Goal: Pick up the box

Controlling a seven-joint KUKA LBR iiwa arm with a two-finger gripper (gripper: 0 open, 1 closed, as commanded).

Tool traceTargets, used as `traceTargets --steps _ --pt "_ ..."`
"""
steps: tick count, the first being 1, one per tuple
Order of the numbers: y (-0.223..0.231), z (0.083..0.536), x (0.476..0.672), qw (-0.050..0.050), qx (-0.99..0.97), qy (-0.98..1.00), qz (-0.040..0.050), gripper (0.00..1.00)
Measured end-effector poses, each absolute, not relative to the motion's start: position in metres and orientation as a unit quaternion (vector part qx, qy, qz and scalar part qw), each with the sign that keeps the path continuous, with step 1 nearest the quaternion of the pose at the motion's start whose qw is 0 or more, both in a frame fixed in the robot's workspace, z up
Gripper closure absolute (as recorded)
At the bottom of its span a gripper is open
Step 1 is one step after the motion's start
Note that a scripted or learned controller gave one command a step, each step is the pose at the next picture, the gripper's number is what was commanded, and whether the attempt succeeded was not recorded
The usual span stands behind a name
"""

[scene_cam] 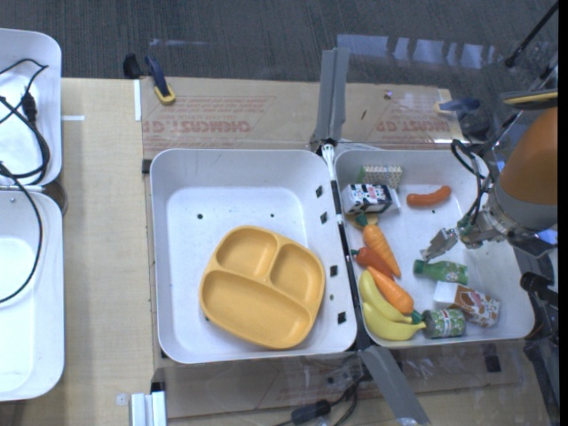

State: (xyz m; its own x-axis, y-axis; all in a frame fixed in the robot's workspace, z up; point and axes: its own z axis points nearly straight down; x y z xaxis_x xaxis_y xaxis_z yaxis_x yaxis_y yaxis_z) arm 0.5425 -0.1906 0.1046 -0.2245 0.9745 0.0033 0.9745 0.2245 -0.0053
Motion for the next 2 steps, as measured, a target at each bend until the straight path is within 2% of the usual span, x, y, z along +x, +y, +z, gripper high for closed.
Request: traceTargets --steps 1,2 --pt "-0.203 0.089 0.62 0.001 -0.634 -0.774 0.001 0.0" --pt "-0.183 0.09 0.659 0.0 -0.742 -0.671 0.0014 0.0"
